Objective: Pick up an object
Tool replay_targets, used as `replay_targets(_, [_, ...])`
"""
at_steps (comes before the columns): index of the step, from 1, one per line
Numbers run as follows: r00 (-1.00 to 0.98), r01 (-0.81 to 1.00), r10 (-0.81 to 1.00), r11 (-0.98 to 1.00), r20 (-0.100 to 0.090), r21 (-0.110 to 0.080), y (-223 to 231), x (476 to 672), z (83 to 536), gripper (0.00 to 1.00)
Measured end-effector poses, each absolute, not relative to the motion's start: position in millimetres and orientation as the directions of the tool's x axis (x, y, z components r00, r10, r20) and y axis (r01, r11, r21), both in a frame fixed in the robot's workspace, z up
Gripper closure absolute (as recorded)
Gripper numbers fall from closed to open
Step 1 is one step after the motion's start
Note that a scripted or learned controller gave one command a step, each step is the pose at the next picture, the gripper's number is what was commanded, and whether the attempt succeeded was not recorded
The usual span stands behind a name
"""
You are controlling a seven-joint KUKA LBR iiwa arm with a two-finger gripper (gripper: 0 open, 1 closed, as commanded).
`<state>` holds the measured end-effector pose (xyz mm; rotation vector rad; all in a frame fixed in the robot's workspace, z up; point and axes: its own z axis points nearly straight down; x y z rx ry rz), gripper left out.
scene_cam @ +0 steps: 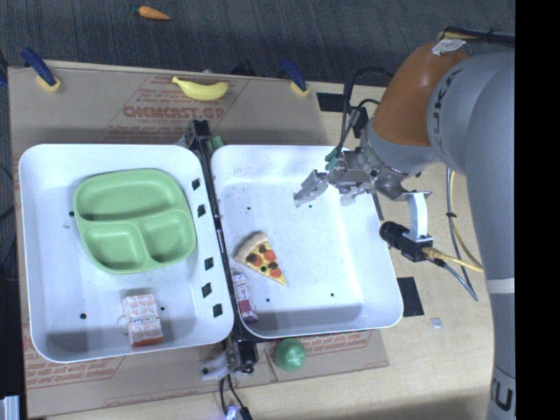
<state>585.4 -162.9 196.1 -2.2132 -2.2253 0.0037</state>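
A toy pizza slice lies in the right bin, near its left wall. A small red packet rests against that wall at the front left corner. The left bin holds a green divided tray and a small red and white box. My gripper hovers over the back middle of the right bin, up and to the right of the pizza slice. Its fingers are spread open with nothing between them.
A yellow banana lies on the cardboard behind the bins. A green ball sits on the bench in front of the right bin. An orange carrot lies on the floor at the back. Blue clamps hold the cardboard.
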Motion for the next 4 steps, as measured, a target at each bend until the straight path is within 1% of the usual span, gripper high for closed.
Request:
replay_targets(1, [-0.006, 1.0, 1.0, 0.006, -0.001, -0.004, -180.2, 535.5, 204.9, 0.0])
replay_targets(2, [-0.006, 1.0, 1.0, 0.006, -0.001, -0.002, -210.4, 552.4, 91.8, 0.0])
replay_targets(3, [-0.01, 1.0, 1.0, 0.01, -0.001, -0.004, -210.1, 552.6, 101.9, 1.0])
replay_targets(4, [-0.005, 1.0, 1.0, 0.005, 0.001, -0.001, -178.4, 657.0, 92.1, 1.0])
